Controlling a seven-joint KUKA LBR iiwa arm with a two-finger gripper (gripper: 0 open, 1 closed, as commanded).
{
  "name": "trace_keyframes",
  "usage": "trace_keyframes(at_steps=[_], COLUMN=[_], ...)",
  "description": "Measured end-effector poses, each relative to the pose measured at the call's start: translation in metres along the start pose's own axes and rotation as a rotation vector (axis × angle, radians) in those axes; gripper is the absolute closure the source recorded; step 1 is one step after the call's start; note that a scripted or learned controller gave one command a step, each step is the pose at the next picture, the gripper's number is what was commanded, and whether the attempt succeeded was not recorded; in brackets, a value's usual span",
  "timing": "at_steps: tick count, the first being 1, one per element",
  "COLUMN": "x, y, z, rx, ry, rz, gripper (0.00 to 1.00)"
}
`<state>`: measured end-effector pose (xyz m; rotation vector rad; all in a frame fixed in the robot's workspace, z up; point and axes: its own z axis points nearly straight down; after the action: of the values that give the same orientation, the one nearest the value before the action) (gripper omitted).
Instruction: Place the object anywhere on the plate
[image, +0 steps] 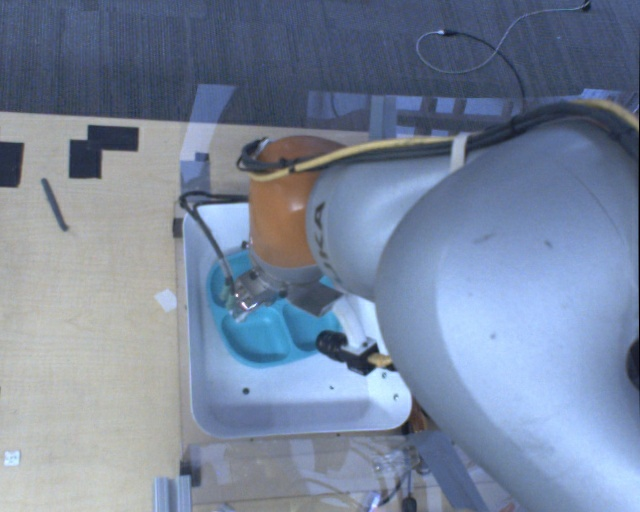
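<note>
Black lettering (318, 222) runs up the side of the grey arm (500, 300) just below its orange band (285, 215), but it is seen too much on edge to read, and no other writing can be made out. The gripper (240, 298) hangs low over the left part of the plate (265, 342), close to or touching its surface. Its metal tip glints there, but the wrist above hides it, so I cannot tell whether it is open or closed, or whether it has hold of anything. The plate is turquoise plastic, shallow and smooth, with a raised ridge dividing it into compartments. It lies in the white bin (290, 405), close to the bin's left wall and towards its far side, with its right part under the arm. The bin's near floor is bare white with a few small dark specks. A thin black cable (203, 232) arcs from the bin's far left corner down to the gripper. On the pale wooden worktop (90, 380) to the left of the bin, black tape patches (100, 150) sit near the far edge, a dark stick (54, 203) lies just in front of them, and a small white scrap (165, 298) lies near the bin's left wall.
</note>
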<state>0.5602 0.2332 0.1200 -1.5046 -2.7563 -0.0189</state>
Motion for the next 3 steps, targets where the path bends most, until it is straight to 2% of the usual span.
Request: trace_keyframes(at_steps=[1,2,3], x=[-0.063,-0.033,0.016], y=[0.013,0.022,-0.045], z=[-0.015,-0.029,0.025], rx=[0.004,0.004,-0.011], ry=[-0.008,-0.008,-0.009], rz=[-0.198,0.041,0.105], gripper=[1.0,1.0,1.0])
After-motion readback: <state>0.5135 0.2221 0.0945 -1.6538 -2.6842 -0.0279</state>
